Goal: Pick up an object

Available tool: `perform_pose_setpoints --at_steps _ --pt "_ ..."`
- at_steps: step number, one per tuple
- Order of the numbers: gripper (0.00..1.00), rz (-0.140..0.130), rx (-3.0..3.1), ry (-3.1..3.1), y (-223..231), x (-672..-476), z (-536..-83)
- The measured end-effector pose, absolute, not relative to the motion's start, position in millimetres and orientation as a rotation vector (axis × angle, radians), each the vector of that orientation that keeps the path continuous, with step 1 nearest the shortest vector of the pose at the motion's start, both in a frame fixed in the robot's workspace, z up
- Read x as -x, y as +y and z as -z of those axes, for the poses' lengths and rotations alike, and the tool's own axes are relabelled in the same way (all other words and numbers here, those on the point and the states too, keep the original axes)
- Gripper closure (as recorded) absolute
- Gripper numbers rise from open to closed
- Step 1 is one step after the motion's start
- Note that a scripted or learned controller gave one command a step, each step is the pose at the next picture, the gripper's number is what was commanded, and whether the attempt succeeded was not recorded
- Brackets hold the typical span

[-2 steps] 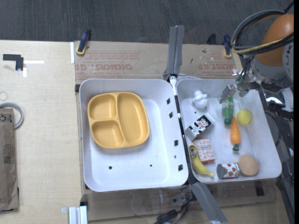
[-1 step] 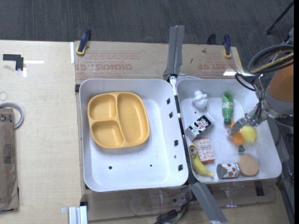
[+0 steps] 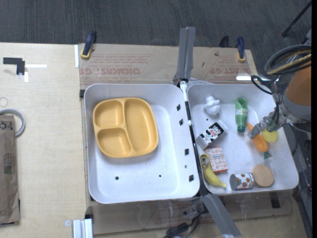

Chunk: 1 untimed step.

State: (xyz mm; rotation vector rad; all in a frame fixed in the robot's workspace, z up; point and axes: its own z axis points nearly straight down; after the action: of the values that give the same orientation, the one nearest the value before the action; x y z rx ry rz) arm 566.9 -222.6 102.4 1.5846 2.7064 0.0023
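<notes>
Your gripper sits low at the right bin's right side, touching the lemon and carrot; you cannot tell its opening.

Yellow divided plate, green bottle, yellow banana, black-and-white cow-patterned carton, white bins.
</notes>
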Motion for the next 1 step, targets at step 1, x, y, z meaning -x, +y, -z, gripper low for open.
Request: perform_pose_setpoints --at_steps 1 --pt "1.0 -0.004 -1.586 2.702 -222.9 -567.8 -112.2"
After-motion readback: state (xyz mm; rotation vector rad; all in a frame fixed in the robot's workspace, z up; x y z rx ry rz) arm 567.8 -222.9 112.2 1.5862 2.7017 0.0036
